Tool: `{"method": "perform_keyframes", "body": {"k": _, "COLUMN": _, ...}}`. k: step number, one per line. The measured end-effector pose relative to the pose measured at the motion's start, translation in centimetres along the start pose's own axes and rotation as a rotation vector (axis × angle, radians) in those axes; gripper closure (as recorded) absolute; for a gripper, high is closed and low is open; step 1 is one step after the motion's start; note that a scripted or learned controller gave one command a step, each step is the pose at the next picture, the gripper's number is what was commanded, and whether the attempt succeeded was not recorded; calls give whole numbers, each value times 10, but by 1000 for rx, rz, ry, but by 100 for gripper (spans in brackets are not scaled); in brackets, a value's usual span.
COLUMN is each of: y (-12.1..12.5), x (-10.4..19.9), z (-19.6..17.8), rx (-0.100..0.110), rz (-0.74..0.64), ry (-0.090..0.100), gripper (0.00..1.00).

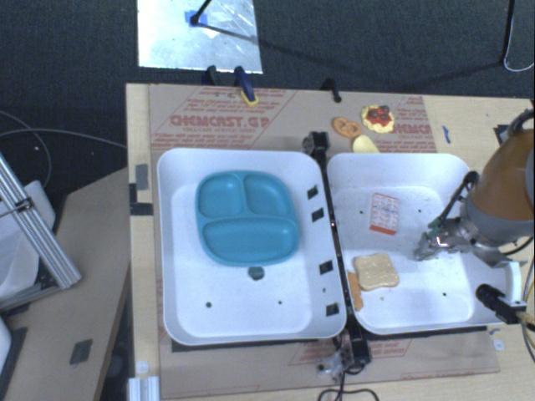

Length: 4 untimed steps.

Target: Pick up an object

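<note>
1. As we look down on the bench (276, 111), we log it first: a brown board printed with red lettering, carrying both bins and reaching past them toward 12 o'clock.
2. We record the left bin (180, 307), shallow and white, with small dark holes in its floor.
3. We record the right bin (418, 307), the same make, set just beside the left bin at its 3 o'clock side, a dark seam with black clips between them.
4. We note the arm (506, 195), grey with an orange band, coming in from 3 o'clock over the right bin's edge.
5. We list a blue divided plate (248, 217) lying flat in the left bin, toward that bin's 12 o'clock half.
6. We list a slice of toast (375, 271) flat on the right bin's floor, toward 7 o'clock of that bin's centre.
7. We list a small white card with red print (384, 213) in the right bin, at 12 o'clock from the toast and apart from it.
8. We note the gripper (436, 242) low over the right bin's floor, at 2 o'clock from the toast and near it but not touching; we cannot tell whether it is apart or together, and we see nothing between its tips.
9. We list three small food pieces on the bench beyond the right bin: a round red-topped one (379, 118), a brown one (344, 127) and a pale yellow one (365, 144).
10. We note a small dark grey piece (256, 272) at the plate's 6 o'clock edge.
</note>
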<state>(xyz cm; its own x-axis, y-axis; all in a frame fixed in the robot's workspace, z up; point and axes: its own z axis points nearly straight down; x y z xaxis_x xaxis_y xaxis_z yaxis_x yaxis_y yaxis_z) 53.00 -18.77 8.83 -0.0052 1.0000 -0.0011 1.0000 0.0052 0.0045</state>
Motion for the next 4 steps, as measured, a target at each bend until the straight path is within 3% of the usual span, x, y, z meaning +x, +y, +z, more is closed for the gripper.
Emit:
{"method": "perform_keyframes", "body": {"k": 1, "y": 60, "x": 4, "z": 0, "rx": -6, "rz": -2, "ry": -3, "gripper": 100}}
{"method": "perform_keyframes", "body": {"k": 2, "y": 13, "x": 39, "z": -6, "rx": 4, "rz": 3, "ry": 2, "gripper": 100}}
{"method": "perform_keyframes", "body": {"k": 3, "y": -13, "x": 37, "z": -2, "rx": -18, "rz": 3, "ry": -4, "gripper": 100}}
{"method": "perform_keyframes", "body": {"k": 4, "y": -37, "x": 64, "z": -2, "rx": -19, "rz": 3, "ry": -9, "gripper": 100}}
